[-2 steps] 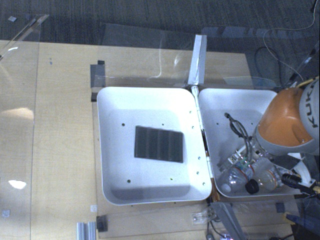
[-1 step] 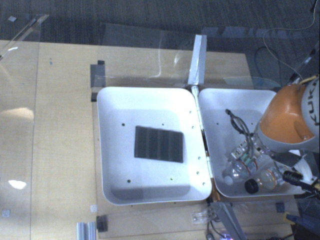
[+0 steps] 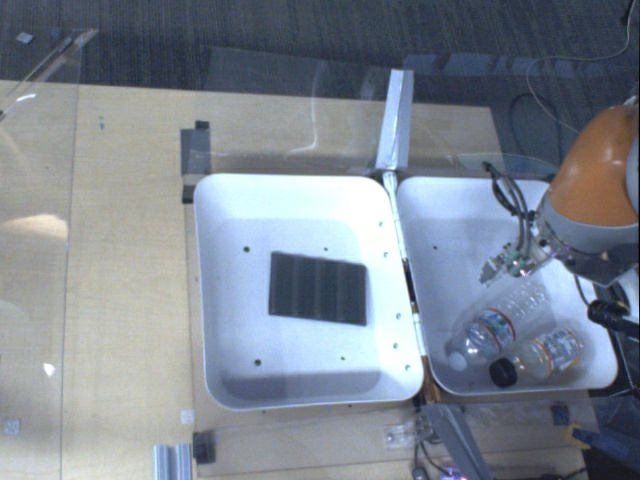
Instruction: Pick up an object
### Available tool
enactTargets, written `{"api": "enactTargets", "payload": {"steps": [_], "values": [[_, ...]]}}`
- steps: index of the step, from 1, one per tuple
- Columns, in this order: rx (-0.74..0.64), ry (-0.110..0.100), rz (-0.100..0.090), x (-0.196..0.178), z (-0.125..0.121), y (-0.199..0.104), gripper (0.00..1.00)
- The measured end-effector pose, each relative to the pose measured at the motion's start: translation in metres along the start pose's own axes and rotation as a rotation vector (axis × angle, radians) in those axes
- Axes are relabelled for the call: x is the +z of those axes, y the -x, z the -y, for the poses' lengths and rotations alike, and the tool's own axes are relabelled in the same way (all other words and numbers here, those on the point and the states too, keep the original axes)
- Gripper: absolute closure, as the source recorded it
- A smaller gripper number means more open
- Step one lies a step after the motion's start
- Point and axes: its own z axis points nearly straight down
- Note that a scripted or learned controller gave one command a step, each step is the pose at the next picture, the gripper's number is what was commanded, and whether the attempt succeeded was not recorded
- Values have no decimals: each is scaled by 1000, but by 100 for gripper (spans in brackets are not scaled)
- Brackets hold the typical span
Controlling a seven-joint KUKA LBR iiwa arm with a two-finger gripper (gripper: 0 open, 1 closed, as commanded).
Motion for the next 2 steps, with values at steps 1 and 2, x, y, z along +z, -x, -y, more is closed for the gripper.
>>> {"api": "enactTargets", "payload": {"steps": [1,2], "values": [[0,0,0,0,0,0,0],[-189,8,3,69,36,9,0]]}}
